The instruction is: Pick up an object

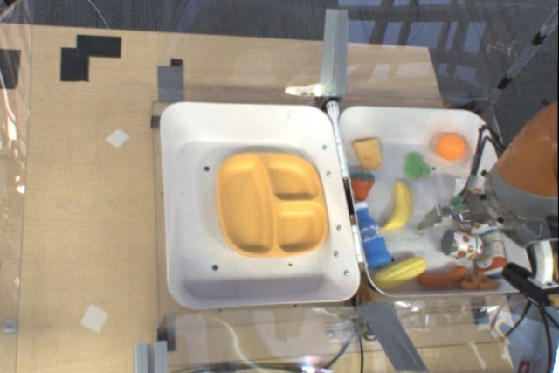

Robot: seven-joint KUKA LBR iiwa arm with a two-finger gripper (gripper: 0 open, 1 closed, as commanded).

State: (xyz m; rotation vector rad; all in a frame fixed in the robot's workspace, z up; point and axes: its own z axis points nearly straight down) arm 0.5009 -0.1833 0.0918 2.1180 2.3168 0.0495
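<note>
My gripper (441,217) hangs over the right side of the right bin (393,128), reaching in from the right under the orange-banded wrist. It sits just right of a banana (400,205) and just above a patterned white-and-red can (472,247). Nothing is visibly held. Around it in that bin lie an orange ball (451,147), a green toy (417,165), a tan bread piece (368,153), a red strawberry (362,185), a blue bottle (374,238), a second yellow fruit (400,272) and red sausages (443,278).
The left bin (188,188) holds a yellow compartment tray (271,203). A metal divider post (334,57) stands between the bins at the back. Cables run along the right edge near the arm. Bare wooden benchtop lies to the left.
</note>
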